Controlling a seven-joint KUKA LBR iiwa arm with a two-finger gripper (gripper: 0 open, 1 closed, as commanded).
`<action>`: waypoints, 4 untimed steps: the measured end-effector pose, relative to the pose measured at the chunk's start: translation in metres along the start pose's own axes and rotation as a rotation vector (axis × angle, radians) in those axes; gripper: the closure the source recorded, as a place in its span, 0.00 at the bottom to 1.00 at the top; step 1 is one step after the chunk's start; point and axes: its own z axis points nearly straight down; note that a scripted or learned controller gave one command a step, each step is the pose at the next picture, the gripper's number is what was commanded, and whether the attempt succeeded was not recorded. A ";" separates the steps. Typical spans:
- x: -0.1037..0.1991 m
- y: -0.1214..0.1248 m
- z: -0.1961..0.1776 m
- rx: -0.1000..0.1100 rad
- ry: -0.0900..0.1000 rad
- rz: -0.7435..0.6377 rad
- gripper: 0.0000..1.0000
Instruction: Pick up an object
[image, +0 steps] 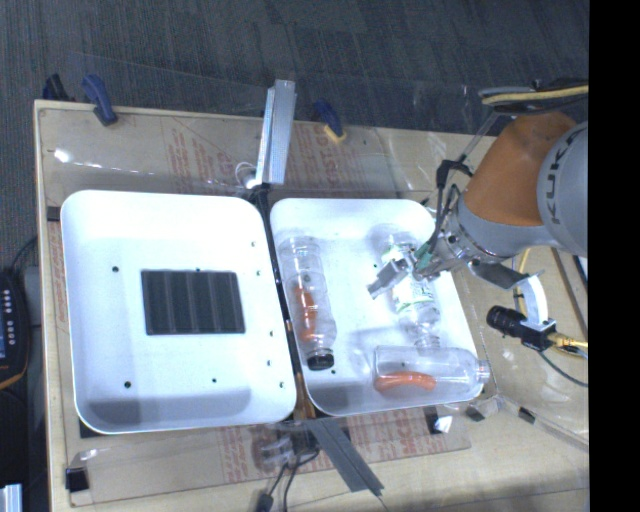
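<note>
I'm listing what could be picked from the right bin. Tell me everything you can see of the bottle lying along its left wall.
The clear plastic bottle lies on its side in the right bin, close beside the left wall, its long axis running along it. Its dark cap end points toward the bin's near edge. Something orange shows inside through the wall. It lies apart from the other two bottles and from the hand.
</note>
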 end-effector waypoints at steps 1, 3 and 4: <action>-0.022 0.082 0.106 0.001 0.002 -0.109 0.00; -0.020 0.069 0.080 0.000 0.000 -0.016 0.00; -0.015 0.049 -0.013 -0.002 -0.002 0.017 0.00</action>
